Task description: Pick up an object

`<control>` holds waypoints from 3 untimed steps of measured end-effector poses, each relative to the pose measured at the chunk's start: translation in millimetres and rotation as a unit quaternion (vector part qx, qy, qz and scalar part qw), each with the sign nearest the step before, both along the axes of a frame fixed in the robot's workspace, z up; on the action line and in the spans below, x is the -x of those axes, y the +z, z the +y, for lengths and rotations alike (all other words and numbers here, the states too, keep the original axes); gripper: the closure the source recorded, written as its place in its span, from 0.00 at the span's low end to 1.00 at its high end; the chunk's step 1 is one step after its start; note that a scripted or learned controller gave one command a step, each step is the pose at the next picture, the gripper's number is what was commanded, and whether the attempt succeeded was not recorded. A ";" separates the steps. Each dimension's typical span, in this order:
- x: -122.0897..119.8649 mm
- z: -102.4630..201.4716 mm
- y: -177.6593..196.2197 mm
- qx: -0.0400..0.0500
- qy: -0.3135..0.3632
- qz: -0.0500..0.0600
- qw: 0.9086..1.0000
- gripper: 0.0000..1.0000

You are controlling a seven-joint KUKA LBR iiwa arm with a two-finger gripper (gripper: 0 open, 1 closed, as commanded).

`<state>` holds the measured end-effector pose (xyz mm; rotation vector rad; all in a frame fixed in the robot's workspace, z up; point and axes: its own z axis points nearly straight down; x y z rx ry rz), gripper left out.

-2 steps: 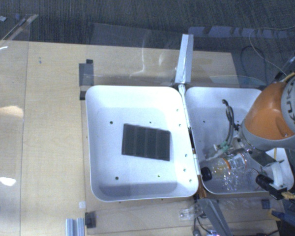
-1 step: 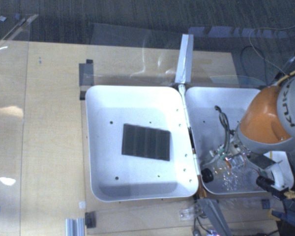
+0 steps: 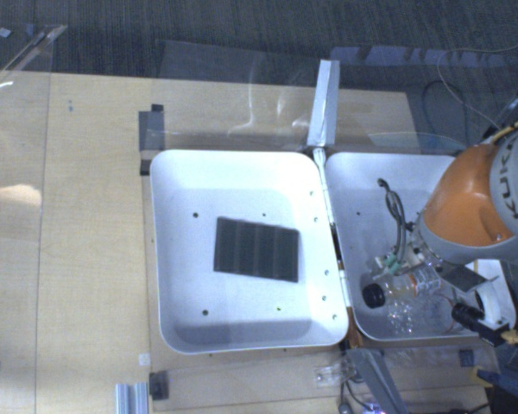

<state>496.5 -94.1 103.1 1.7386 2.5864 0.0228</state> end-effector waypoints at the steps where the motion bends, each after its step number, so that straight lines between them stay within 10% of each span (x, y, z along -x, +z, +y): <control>1: 0.2 0.0 -0.2 0.000 0.000 0.000 1.000 0.00; 2: 4.0 3.3 -12.7 -0.003 -0.106 0.005 0.994 0.00; 3: 0.4 3.9 -0.2 -0.003 -0.103 0.000 0.995 1.00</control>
